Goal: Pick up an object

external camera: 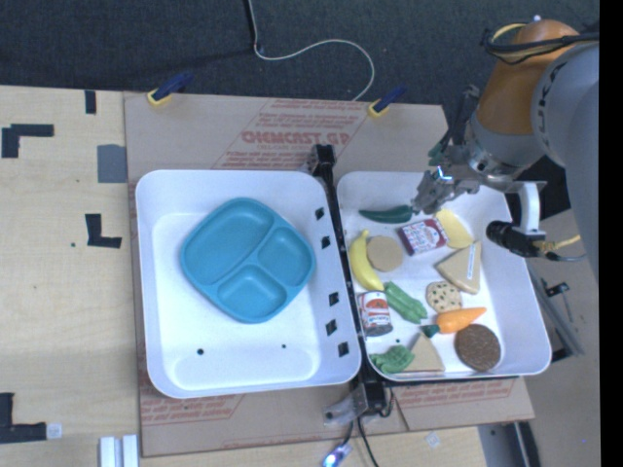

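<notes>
The right bin [516, 353] holds several toy foods: a banana [363, 261], a green chili pepper [386, 214], a red snack packet [421, 235], a round tan biscuit [384, 253], a cheese wedge [460, 269], a carrot [456, 320], a brown round patty [478, 347], a small can [376, 312] and a chip cookie [441, 296]. My gripper [429, 196] hangs over the far part of this bin, just above the red packet and beside the pepper's right end. Nothing shows between its fingers.
The left bin [165, 358] holds a blue divided plate [248, 259]. A black divider with clips [337, 261] runs between the bins. A white cable [311, 52] lies on the dark floor behind the bench. The arm [531, 86] enters from the upper right.
</notes>
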`<state>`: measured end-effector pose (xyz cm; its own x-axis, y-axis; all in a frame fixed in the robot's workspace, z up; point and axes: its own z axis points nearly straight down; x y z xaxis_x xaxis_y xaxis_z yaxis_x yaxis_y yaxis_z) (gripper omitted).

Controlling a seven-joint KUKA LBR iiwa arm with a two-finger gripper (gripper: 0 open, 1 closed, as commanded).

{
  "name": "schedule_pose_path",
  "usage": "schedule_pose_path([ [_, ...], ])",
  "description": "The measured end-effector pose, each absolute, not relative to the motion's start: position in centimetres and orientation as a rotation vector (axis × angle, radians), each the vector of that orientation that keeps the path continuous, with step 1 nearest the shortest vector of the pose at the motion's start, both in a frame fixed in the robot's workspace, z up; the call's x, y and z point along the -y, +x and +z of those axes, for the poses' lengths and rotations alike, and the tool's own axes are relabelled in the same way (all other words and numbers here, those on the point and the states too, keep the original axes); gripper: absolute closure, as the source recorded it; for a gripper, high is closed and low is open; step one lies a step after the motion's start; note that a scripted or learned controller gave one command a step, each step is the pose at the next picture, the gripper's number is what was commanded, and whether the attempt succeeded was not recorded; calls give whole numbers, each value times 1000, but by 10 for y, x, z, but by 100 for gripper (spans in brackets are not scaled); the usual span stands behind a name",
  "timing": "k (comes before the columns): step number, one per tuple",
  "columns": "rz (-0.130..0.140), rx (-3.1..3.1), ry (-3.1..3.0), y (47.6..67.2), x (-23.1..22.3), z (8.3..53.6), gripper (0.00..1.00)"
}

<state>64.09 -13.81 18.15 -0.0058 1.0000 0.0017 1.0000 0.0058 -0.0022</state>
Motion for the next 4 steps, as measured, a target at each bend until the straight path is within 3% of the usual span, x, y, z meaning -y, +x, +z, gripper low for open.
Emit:
schedule_pose_path([
  [1, 0, 2229, -2206, 595, 29, 188, 100],
  [2, -1, 2230, -2207, 594, -53, 184, 100],
  [3, 3, 2222, -2218, 594, -46, 184, 0],
  [4, 4, 2224, -2214, 594, -47, 193, 100],
])
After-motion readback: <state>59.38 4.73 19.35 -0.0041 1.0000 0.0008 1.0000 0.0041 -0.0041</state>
